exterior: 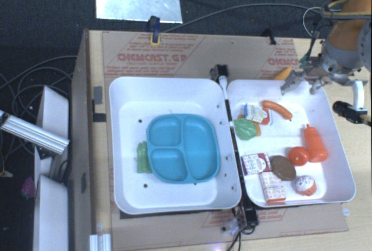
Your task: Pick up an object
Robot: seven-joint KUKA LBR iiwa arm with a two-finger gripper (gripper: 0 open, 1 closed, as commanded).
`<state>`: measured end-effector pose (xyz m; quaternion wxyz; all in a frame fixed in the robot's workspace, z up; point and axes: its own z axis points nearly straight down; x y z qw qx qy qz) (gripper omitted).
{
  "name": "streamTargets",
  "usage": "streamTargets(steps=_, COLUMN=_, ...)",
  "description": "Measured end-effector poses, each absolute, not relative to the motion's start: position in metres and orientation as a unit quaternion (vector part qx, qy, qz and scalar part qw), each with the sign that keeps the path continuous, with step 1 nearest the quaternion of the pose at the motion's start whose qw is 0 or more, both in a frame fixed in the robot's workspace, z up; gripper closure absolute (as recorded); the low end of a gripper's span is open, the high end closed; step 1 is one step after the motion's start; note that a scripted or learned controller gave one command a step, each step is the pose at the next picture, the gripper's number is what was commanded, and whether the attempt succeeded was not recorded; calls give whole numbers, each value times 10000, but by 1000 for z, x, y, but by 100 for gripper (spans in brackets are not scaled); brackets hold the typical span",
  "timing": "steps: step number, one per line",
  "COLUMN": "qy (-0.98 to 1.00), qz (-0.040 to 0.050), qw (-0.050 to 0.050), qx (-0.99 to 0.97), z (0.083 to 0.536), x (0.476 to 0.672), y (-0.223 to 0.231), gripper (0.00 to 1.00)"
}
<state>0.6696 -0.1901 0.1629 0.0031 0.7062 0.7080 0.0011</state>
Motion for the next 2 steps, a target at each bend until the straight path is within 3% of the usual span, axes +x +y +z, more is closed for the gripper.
streamTargets(steps=1, qy=7083, qz=38, qw=75, qx=7059, z=91, x=673, y=-152, gripper=0)
streamTargets(steps=2, qy=7096, qz=14, qw=33, qx=7046, z=97, x=671, y=-150, gripper=100)
